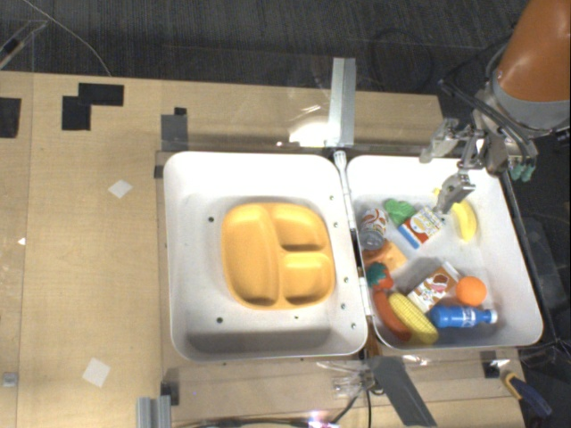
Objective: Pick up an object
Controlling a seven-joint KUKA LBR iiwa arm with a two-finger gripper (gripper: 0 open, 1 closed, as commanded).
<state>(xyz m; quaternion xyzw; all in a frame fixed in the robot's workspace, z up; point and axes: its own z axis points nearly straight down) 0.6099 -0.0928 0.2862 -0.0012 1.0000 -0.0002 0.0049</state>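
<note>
**Gripper hanging over the far side of the right bin, nothing in it**

Nearest the camera, along the right bin's [526, 324] front wall, a blue bottle [462, 316] is lying on its side, with an ear of yellow corn [413, 318] lying just left of it and an orange ball [471, 290] sitting just behind it. I am reading these as candidates for the pick, along with the rest of the pile: a small carton with red print [432, 286] leaning against the corn, a second red and white carton [419, 227] lying farther back, a green piece [399, 210] beside that, and a banana [464, 220] lying alone toward the far right corner.

I am seeing the gripper [458, 188] hanging just left of the banana and above the second carton, fingers parted, nothing sitting between them. The grey arm with its orange band [535, 56] is reaching in from the upper right.

In the left bin [183, 239], a yellow divided tray [277, 253] is resting near the middle. Both bins are sitting side by side on the wooden bench [80, 283].
</note>
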